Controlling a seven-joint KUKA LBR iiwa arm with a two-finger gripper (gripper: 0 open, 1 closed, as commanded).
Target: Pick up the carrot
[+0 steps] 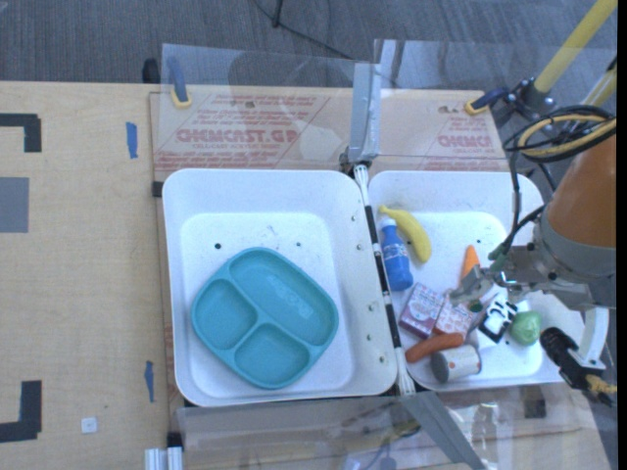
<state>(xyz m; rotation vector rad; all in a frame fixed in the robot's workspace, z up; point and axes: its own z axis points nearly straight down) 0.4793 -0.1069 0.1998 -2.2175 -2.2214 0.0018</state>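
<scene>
1. The carrot [434,346] lies low in the right bin [443,215], touching a pink box [423,308] and just above a grey can [457,362].
2. It looks like a light, stiff, smooth toy, likely slippery; grasp across its thicker middle.
3. The tool [473,287] hovers above it; whether it is open I cannot tell.

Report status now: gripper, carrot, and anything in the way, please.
Gripper low in right bin, fingers unclear. Carrot lying free, near front wall. Grey can, pink box touching it.
</scene>
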